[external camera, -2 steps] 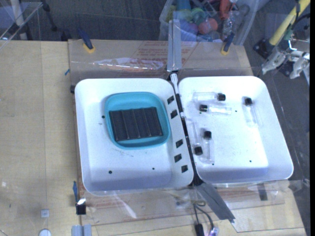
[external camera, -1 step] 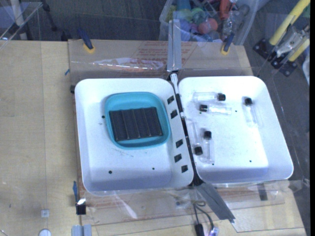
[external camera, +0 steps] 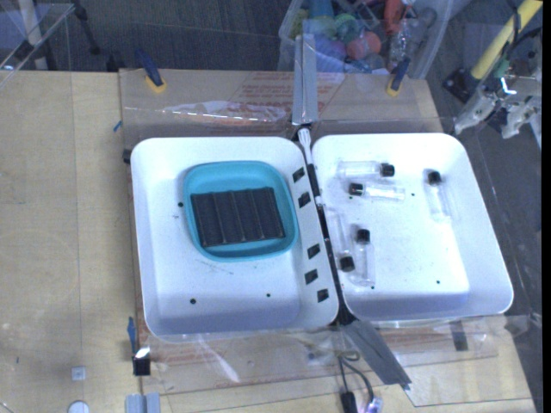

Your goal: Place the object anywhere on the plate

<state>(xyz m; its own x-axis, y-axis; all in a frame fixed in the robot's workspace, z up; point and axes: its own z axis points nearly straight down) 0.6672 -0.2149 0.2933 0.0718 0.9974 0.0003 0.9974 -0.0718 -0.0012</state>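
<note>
Pincer [external camera: 504, 103] sits beyond the right bin's [external camera: 448, 275] far corner, off both bins; released or clenched: cannot tell, too small and blurred. Right bin below it carries clear black-capped vials [external camera: 368, 191], scattered flat, likely spare pick stock. Across the divider, in the left bin [external camera: 164, 292], a dark ridged slab [external camera: 237, 217] lies flat inside the teal plate [external camera: 200, 181], well within the rim. Judged: placement met, arm parked clear. Surface [external camera: 60, 231] around is bare wood.
</note>
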